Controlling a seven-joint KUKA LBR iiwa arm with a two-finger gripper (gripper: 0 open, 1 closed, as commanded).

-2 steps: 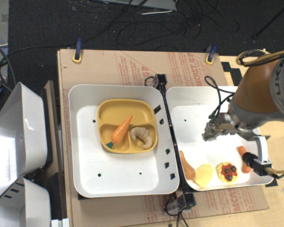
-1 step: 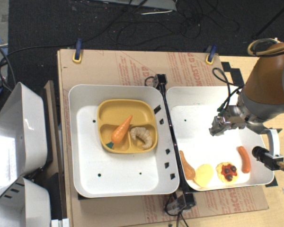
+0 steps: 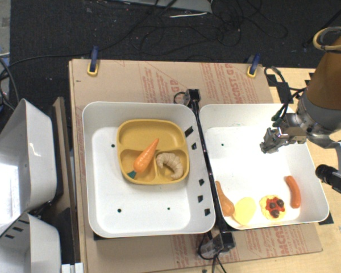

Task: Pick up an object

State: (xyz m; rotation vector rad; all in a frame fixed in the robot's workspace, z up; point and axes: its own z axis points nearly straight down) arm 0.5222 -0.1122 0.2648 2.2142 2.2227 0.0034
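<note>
Presently the gripper (image 3: pixel 271 141) hangs over the upper middle of the right bin (image 3: pixel 238 121), above bare floor; nothing is seen between its tips, and how far they are parted cannot be told at this size.

Candidates in the right bin lie along its near edge, well apart from the gripper: a sausage (image 3: pixel 294 191) towards the right wall, a small pizza (image 3: pixel 273 206), a yellow disc (image 3: pixel 245 209), and an orange drumstick-shaped piece (image 3: pixel 224 199) by the left wall. The left bin (image 3: pixel 102 203) bears a yellow plate (image 3: pixel 128 132) with a carrot (image 3: pixel 146 156) and a shrimp (image 3: pixel 171 164) in its compartments.

Judgement: all appear to be toy food, so light, stiff and probably smooth, with some risk of slipping. The sausage looks the best prospect: narrow, lying free, best taken across its middle. The disc and pizza lie flat and close together, offering little edge. The drumstick sits near the wall, which could crowd one finger.
</note>
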